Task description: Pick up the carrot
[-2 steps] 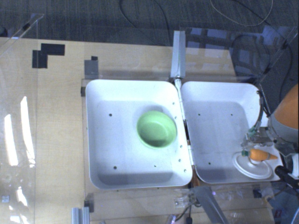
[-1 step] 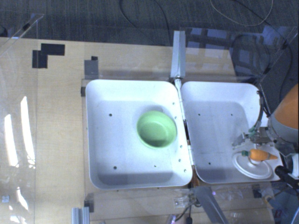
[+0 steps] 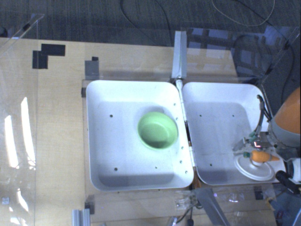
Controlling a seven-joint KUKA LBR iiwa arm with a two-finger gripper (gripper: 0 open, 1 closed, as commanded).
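Camera view looks down on a pale wooden bench with two shallow white bins side by side. At the centre of the frame, the left bin holds a green bowl, sitting upright a little right of the bin's middle and well apart from everything else.

At the right of the frame, the right bin holds a small white plate near its lower right corner. The carrot, a short orange piece, lies at the top of that plate, close against the bin's right wall.

Reaching in from the right edge, the grey arm with its orange band hangs over the bin's right side. The gripper is down low at the carrot, its metal parts and thin dark cables crowding just above and to the left of the orange piece. The carrot sits directly at the tip of the gripper, touching or nearly touching it, yet the parts are too small and tangled to tell whether the carrot is actually between them, or how wide the gripper stands.
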